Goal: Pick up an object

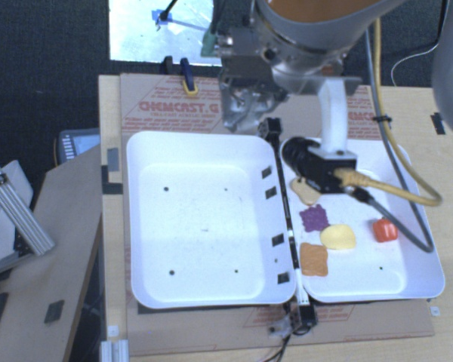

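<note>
The right bin (408,277) holds several small things. A purple piece (314,218) lies near its left wall, a yellow lump (338,237) just right of it, and an orange-brown flat piece (313,259) below them. A red-orange block (385,230) sits further right. A beige flat piece (306,191) is partly hidden under the robot's own hardware. My gripper (245,115) hangs high over the far edge of the bins, up and left of these things and apart from all of them. I see nothing held in it.
The left bin (143,202) stands beside the right one, with a divider with black clips (283,217) between them. Printed cardboard (174,105) lies under the far edge. A yellow cable (408,191) loops over the right bin.
</note>
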`<state>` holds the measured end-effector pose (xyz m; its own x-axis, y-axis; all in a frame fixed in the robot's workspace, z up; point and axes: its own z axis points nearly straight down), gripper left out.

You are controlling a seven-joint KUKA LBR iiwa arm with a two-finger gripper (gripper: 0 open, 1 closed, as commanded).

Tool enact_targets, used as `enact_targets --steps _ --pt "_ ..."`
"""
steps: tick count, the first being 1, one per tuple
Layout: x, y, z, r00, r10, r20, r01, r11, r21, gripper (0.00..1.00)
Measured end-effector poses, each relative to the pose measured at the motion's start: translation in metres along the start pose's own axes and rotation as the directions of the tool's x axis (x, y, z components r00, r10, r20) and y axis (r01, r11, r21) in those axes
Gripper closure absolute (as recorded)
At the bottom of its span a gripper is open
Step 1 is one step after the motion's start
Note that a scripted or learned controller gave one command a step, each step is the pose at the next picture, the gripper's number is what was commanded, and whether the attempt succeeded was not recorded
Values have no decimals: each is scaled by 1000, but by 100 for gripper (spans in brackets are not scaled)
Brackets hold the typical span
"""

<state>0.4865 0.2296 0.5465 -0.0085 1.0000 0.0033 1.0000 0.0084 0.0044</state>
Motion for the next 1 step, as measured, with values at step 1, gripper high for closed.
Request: enact_targets --steps 1 --pt "2 25 170 1000 9 9 -9 1000 16 100"
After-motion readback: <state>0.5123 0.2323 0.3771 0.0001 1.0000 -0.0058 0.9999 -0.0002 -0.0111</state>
